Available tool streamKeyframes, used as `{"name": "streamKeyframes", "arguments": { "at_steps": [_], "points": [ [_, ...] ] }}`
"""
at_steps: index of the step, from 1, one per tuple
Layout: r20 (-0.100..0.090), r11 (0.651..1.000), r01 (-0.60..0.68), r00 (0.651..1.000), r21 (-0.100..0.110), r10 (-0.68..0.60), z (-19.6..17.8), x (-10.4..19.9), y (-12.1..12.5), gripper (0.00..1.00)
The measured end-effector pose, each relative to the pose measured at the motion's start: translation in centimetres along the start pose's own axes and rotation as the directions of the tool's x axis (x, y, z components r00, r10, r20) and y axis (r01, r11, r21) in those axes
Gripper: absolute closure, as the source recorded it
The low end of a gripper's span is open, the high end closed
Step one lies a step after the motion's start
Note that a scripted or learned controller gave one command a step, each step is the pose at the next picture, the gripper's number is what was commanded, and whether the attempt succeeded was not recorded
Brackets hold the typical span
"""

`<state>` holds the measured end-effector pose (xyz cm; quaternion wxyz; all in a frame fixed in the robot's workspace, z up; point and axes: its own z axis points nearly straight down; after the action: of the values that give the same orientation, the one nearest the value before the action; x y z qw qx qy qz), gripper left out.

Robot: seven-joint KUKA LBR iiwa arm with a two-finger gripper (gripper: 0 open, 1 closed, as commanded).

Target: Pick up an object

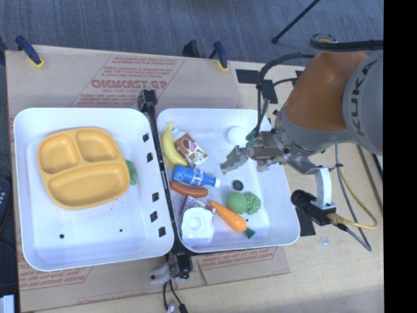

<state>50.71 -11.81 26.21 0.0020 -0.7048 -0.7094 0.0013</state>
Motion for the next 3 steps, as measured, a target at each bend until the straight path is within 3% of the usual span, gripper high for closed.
{"name": "streamKeyframes", "arguments": {
  "at_steps": [1,2,3],
  "points": [
    [-0.001,0.987,-0.163,0.987,0.003,0.163,14.5,2.6,-3.1,0.0],
    [0.011,0.962,0.27,0.963,-0.03,-0.27,16.3,-0.3,-2.0,0.0],
    [0.016,0.962,0.272,0.962,-0.025,-0.272,15.4,-0.6,-2.2,1.0]
  ]
}}
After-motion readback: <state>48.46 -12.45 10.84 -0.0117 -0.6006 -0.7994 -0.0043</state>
